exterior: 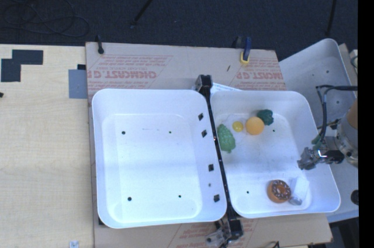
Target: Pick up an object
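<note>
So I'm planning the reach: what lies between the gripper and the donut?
Bare white bin floor in the camera view. The gripper sits up and right of the donut, with nothing in between.

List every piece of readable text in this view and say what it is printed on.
"CHEMCAST. GP" in red, upside down, on the cardboard sheet behind the left bin.
A second red print like it, partly cut off, behind the right bin: too blurred to read fully.
Red print on the cardboard's front edge: unreadable.

Single fixed camera above bench, slanted down, both bins (99, 124) visible
</note>
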{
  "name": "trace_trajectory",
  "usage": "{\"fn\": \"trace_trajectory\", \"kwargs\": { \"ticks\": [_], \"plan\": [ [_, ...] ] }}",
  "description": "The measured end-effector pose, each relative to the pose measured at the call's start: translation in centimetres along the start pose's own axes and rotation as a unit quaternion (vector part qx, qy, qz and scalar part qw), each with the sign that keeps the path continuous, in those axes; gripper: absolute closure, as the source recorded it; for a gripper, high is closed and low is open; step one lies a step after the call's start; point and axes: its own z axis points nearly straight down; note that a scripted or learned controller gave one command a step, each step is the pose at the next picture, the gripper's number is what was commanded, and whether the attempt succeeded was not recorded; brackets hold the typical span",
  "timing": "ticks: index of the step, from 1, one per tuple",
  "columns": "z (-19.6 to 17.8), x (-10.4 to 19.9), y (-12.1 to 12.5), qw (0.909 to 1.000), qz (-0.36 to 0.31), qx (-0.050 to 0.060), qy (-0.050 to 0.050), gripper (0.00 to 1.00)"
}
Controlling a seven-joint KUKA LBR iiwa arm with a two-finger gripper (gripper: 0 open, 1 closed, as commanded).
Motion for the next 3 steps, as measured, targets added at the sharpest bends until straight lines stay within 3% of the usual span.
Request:
{"fn": "trace_trajectory", "kwargs": {
  "ticks": [3],
  "plan": [
    [-2.8, -0.2, 0.0, 1.0000, 0.000, 0.001, 0.001, 1.00]
  ]
}}
